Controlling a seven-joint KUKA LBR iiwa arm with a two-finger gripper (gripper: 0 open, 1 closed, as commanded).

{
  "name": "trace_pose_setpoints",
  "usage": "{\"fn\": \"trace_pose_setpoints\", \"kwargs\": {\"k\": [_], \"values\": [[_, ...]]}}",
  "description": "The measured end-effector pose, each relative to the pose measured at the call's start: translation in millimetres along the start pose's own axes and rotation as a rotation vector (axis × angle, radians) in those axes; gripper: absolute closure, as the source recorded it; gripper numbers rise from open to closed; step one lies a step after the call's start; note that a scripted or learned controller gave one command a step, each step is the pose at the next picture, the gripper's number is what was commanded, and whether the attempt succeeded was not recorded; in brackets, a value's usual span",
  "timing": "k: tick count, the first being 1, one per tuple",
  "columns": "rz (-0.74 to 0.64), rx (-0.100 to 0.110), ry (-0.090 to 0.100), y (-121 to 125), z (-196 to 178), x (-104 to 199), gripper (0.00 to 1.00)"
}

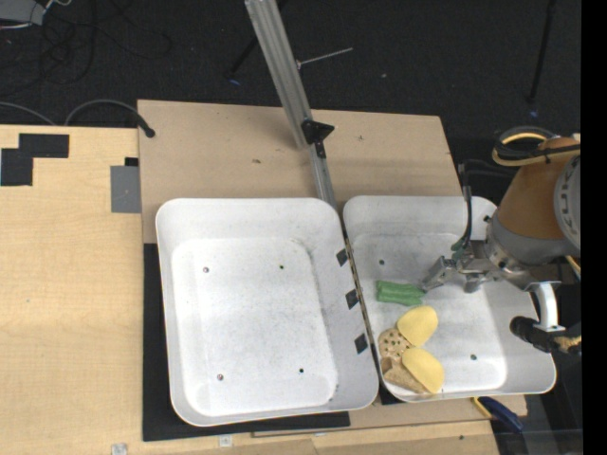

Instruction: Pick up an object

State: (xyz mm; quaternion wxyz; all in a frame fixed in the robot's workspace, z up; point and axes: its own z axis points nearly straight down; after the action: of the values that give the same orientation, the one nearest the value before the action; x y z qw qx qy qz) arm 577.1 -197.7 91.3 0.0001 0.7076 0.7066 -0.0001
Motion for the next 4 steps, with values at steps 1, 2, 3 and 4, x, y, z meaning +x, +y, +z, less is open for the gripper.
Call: {"fn": "trace_pose_setpoints", "kwargs": {"k": [1, 2, 3, 4], "values": [[0.005, 0.001, 0.001, -1, -10, -1, 1.0], [-0.002, -0.004, -0.001, 5, -73, -1, 1.0], [-0.003, -0.002, 0.0, 0, -120, 5, 1.0], [-0.003, -0.004, -0.002, 5, -179, -4, 1.0]]}}
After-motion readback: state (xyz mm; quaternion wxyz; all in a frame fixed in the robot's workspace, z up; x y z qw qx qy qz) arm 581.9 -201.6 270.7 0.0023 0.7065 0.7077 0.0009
